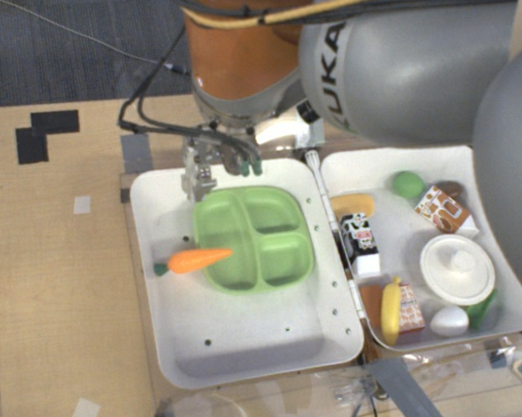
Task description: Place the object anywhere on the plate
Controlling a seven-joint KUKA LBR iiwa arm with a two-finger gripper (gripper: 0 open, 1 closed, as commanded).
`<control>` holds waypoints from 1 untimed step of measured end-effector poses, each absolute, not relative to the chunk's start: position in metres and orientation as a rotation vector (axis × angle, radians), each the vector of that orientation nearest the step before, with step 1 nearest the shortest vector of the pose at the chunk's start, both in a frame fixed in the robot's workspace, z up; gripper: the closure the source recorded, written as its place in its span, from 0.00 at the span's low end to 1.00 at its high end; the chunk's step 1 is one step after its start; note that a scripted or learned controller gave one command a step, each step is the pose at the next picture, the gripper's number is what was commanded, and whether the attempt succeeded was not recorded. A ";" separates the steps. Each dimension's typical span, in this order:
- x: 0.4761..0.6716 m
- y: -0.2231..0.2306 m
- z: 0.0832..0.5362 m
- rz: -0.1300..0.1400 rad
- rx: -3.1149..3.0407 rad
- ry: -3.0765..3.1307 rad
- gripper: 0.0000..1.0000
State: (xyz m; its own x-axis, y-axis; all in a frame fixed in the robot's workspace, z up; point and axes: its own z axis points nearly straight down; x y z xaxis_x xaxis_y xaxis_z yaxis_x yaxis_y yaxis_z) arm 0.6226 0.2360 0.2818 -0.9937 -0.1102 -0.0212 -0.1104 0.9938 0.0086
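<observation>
Task thing: the carrot [198,259] is orange with a small green top. It lies in the left bin [180,354], with its thick pointed end resting over the left rim of the plate and its green top hanging outside, above the bin floor.

Plate: the green plate [253,239] has several compartments and sits in the upper middle of the left bin.

End effector: the end effector [221,167] hangs over the back edge of the left bin, just behind the plate. Its fingers point down with a gap between them and nothing is between them, so it looks open and empty.

Arm: the grey arm with the orange band [240,35] comes in from the upper right and covers much of the right side of the view.

Right bin: the right bin [511,309] holds a green ball [408,184], a white bowl [456,268], a small carton [361,242] and some other small packages.

Step in hand: I judge the carrot is half placed only, because it lies across the rim and not fully on the plate.

Next move: the end effector should probably come forward and left, go down over the middle of the carrot, close on it, and shift it to the right into a compartment.

Risk: the carrot is round and may roll away from the fingers.
</observation>
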 end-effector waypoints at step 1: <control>0.668 0.235 0.193 0.002 -0.319 3.126 1.00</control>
State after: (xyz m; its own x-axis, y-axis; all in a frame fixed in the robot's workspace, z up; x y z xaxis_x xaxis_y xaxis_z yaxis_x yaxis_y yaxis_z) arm 0.6682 0.2345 0.1932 -0.9794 -0.2018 0.0000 -0.2018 0.9794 0.0013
